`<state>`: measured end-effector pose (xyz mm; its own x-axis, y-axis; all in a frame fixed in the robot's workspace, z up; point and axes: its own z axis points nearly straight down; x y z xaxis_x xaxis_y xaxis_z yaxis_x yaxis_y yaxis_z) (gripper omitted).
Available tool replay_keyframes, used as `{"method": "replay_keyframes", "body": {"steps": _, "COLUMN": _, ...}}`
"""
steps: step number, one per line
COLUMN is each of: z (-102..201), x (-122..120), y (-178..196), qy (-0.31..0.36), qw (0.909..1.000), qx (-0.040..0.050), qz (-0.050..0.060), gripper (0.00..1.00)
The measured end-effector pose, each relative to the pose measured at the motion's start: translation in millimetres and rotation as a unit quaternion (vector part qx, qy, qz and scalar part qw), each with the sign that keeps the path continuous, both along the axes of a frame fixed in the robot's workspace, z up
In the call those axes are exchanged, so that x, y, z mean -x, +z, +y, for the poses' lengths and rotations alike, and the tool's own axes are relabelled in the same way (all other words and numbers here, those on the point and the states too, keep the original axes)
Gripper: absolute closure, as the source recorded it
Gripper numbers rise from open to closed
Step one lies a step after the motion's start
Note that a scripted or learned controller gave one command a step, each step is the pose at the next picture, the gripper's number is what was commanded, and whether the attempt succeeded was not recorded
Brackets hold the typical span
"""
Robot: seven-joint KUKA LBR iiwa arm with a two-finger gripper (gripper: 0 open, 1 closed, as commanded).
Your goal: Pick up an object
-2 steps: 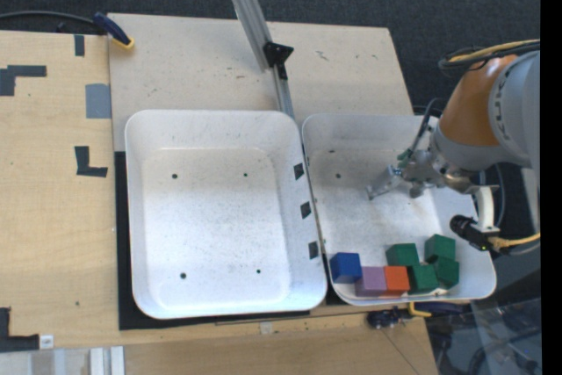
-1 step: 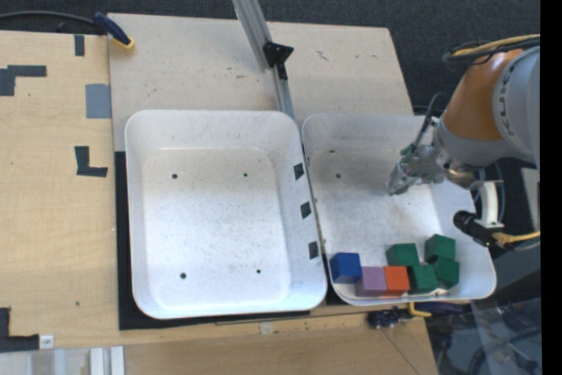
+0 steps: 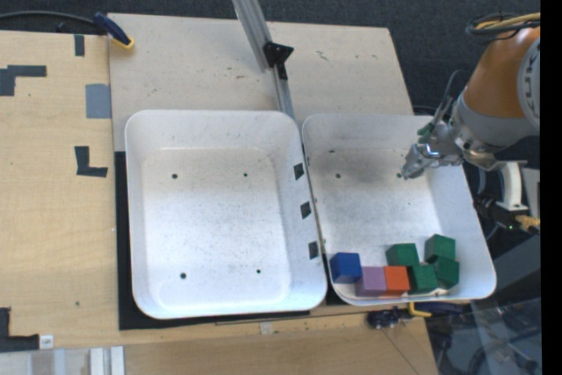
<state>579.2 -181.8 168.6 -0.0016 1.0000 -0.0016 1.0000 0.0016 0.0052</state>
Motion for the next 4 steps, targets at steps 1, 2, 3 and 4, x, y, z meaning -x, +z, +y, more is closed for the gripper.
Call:
{"method": "replay_keyframes", "body": {"steps": 1, "z": -6, "x": -4, "y": 45, "qy": 0.000, "qw": 1.0000, "qx": 0.0000, "qz": 0.001, "gripper": 1.00}}
{"method": "replay_keyframes", "body": {"steps": 2, "z": -6, "x": -6, "y": 99, "qy": 0.000, "qw": 1.0000, "qx": 0.0003, "qz": 0.000, "gripper": 1.00}}
{"method": "replay_keyframes", "body": {"steps": 3, "z": 40, "x": -5, "y": 87, "qy": 0.002, "qw": 1.0000, "qx": -0.0012, "qz": 0.003, "gripper": 1.00}}
{"method": "replay_keyframes", "body": {"steps": 4, "z": 86, "x": 7, "y": 89, "qy": 0.002, "qw": 1.0000, "qx": -0.0012, "qz": 0.003, "gripper": 1.00}}
